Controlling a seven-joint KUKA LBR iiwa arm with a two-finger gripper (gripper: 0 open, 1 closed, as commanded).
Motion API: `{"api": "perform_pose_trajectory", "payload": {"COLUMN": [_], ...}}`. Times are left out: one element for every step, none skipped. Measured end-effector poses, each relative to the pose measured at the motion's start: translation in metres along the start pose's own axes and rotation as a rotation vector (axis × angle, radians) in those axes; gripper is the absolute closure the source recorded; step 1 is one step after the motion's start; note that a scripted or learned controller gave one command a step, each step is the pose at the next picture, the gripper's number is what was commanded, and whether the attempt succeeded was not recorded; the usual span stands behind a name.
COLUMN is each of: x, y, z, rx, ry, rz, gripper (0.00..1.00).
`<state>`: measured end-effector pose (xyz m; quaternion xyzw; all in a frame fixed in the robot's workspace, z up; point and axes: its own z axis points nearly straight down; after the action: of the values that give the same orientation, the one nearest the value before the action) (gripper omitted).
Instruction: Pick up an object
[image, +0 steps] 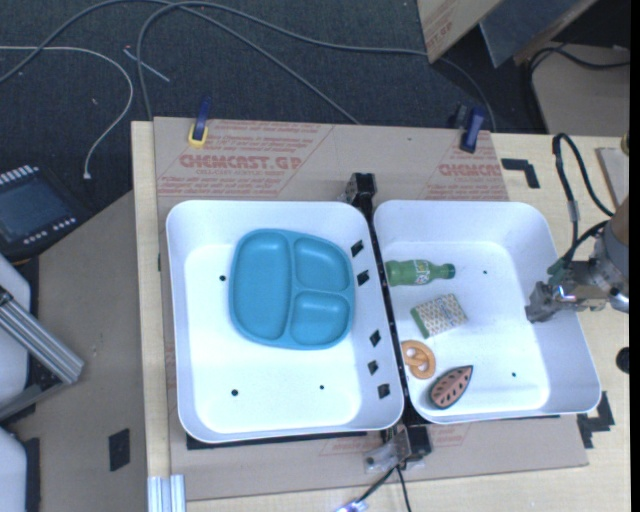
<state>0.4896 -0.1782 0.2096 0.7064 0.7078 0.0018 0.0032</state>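
While the worktop (250, 150) carries two white bins side by side, the left bin (200, 390) holds a blue divided plate (292, 288). The right bin (520, 230) holds four small things near its left wall: a green bottle (419, 271) on its side, a checked packet (439, 314) below it, a pretzel (417, 357), and a brown leaf-shaped piece (451, 386) lowest. At the right bin's right rim the gripper (548, 300) hovers, well apart from all four; its state I cannot tell. Descending here, it would likely strike the rim or close on nothing, since every object lies across the bin.
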Motion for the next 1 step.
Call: {"api": "perform_pose_trajectory", "payload": {"x": [0.0032], "y": [-0.0040], "z": [-0.0453], "rx": [0.002], "ry": [0.000], "rz": [0.000], "gripper": [1.00]}}
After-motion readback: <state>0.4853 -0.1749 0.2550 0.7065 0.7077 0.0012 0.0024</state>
